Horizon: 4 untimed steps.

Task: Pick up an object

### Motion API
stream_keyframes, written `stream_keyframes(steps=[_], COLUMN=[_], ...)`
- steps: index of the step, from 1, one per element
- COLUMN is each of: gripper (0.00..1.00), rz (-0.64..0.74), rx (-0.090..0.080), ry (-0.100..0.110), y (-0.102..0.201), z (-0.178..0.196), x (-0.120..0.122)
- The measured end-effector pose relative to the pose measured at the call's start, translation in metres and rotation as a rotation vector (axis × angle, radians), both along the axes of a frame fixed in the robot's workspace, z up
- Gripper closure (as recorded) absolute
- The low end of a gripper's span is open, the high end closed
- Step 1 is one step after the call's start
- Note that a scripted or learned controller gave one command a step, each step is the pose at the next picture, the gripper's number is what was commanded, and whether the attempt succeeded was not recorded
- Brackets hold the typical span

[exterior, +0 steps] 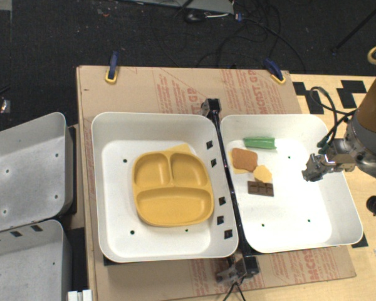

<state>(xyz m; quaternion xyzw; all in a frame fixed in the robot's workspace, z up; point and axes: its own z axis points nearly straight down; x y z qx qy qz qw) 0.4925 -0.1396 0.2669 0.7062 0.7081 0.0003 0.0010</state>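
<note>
Left bin (113, 168): a yellow divided tray (173, 189) sits flat and takes up most of the floor. I judge it a poor target; it is wide and shallow, so a pinch on its rim would likely slip.

Right bin (338, 231): four small pieces cluster at its left side, just beside the divider. A green bar (259, 143) lies at the top, an orange-brown piece (244, 159) below it, then a yellow wedge (262, 174) touching a dark brown block (261, 189).

The jaws (314, 170) hang over the right part of this bin, well apart from the cluster, with nothing between them. I cannot tell whether they are spread or closed.

Risks as I see them:
- The pieces are packed close, so a descent may nudge a neighbour or catch two.
- They lie low, so the fingers may close above one.
- The divider may block a finger.
</note>
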Motion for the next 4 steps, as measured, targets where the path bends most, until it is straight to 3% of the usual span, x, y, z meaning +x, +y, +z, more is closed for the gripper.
stream_keyframes(steps=[2, 4], gripper=[1.00, 1.00], rz=[0.005, 0.004], rx=[0.002, 0.002], ry=[0.003, 0.004], y=[0.109, 0.214], z=[-0.023, -0.029], x=[0.010, -0.005])
